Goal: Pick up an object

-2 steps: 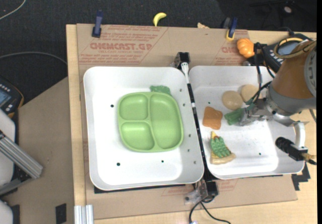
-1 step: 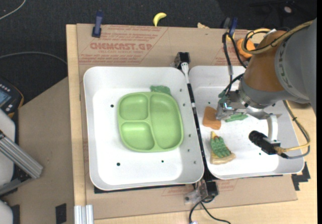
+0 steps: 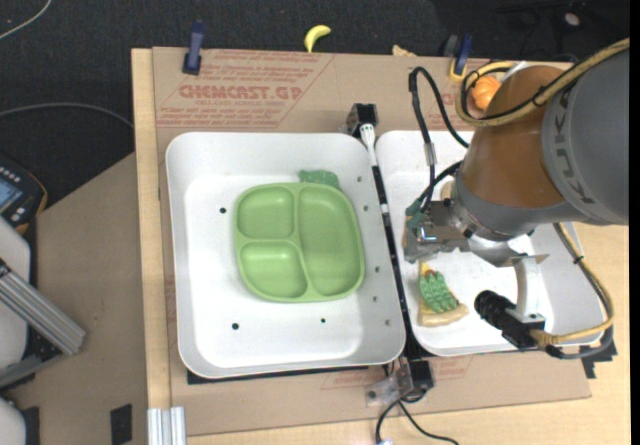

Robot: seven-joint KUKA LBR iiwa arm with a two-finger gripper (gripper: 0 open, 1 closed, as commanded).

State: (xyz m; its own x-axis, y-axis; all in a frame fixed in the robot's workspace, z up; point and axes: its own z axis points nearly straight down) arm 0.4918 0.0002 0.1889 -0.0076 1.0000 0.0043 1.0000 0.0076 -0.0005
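Cookie [image 3: 438,298]: tan with green icing, in right bin [image 3: 470,338], just below claw [image 3: 425,233]. Left bin [image 3: 200,233]: green divided plate [image 3: 298,241]. Claw's opening: cannot tell.

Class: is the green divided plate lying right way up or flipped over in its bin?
Right way up: the green divided plate shows its three hollow compartments.

Green-topped tan toy [image 3: 438,299] lies flat in right bin [image 3: 470,338].

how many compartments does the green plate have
3: two smaller ones stacked on the left side of the green plate, one long one on its right. It lies in the left bin.
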